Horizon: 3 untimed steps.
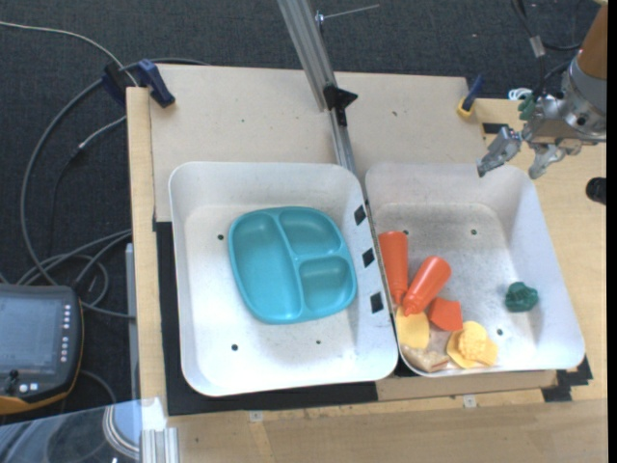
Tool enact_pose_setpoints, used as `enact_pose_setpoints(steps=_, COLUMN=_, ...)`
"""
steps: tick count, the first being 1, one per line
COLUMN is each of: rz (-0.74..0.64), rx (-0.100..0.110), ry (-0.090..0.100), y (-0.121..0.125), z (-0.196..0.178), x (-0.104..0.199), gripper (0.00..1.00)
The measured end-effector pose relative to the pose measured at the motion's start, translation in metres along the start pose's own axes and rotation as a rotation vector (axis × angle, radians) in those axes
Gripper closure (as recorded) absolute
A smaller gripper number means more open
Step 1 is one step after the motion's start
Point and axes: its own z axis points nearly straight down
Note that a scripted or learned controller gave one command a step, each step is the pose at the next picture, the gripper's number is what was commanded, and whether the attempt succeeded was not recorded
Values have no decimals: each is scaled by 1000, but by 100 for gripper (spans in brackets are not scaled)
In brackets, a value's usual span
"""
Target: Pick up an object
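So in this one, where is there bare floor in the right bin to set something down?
The right bin is bare across its upper half and between the orange pieces and the green object. Its lower-left corner is crowded by the yellow pieces.

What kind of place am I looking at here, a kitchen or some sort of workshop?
Most likely a robot test lab, not a kitchen. A robot arm's gripper hangs over two white bins on a plain bench, the food pieces look like plastic toys, and loose cables trail across the carpet.
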Motion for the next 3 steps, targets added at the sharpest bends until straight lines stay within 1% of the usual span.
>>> enact_pose_setpoints(steps=1, rz=0, rx=0, ry=0, y=0, z=0, x=0, gripper=0)
enact_pose_setpoints(steps=2, rz=1, rx=4, ry=1, y=-3, z=43, x=-2, gripper=0)
enact_pose_setpoints(steps=3, rz=1, rx=6, ry=2, y=-3, z=105, x=4, gripper=0)
